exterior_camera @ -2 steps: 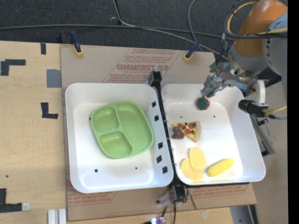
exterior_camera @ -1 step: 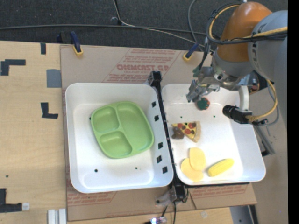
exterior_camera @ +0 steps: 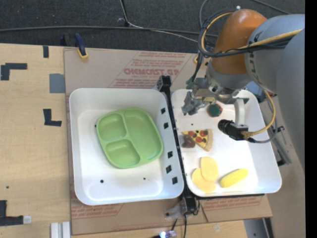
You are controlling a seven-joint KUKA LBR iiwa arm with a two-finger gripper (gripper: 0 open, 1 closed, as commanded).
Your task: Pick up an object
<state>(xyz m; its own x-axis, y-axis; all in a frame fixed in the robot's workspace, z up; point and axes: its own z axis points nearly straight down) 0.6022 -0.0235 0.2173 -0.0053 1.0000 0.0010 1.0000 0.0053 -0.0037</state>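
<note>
My gripper point(exterior_camera: 190, 105) hangs over the right bin point(exterior_camera: 267, 180), nothing visibly held; how wide it's open, can't tell. Pizza slice point(exterior_camera: 200, 138) lies just below it. Risk: flat toy, so I could scrape bin floor and slip off.

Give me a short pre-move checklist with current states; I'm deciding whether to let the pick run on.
1. Gripper over right white bin: ok.
2. Object held: not ok, nothing between the fingers.
3. Fingers open or shut: cannot tell.
4. Targets in right bin, pizza-slice toy, yellow corn-shaped toy, pale yellow flat pieces: ok.
5. Small dark green object partly under the wrist: cannot tell if reachable.
6. Green divided plastic tray in left bin, apart: ok.
</note>
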